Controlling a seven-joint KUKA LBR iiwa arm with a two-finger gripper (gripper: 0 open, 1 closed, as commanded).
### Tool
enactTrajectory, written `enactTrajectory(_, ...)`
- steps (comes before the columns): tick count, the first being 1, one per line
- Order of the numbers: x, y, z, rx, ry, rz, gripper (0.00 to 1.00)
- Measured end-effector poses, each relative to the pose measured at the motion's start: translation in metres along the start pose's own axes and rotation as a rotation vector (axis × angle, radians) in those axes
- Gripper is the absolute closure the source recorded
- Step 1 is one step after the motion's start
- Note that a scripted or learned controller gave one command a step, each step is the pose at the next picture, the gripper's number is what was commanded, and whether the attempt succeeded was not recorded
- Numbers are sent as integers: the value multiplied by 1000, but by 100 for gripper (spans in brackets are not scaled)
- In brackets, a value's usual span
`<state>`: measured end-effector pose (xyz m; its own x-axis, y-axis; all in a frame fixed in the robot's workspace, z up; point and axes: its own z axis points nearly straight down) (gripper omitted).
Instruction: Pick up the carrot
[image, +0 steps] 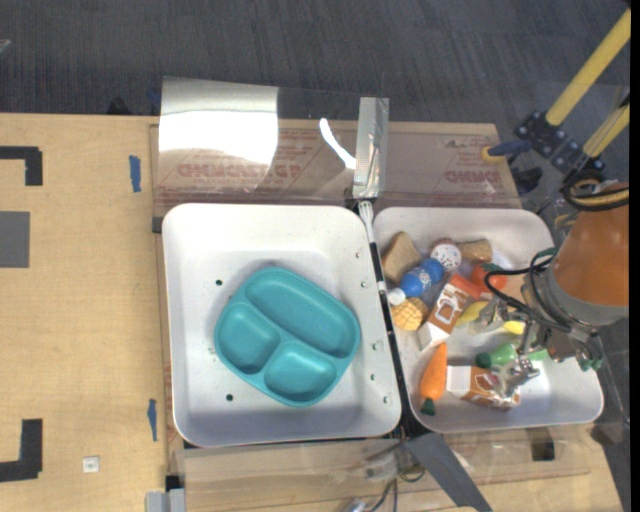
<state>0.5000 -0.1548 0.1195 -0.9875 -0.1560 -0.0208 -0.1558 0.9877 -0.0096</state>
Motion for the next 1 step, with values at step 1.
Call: enactTrajectory(1,-77,-8,33,-4,8,291,0)
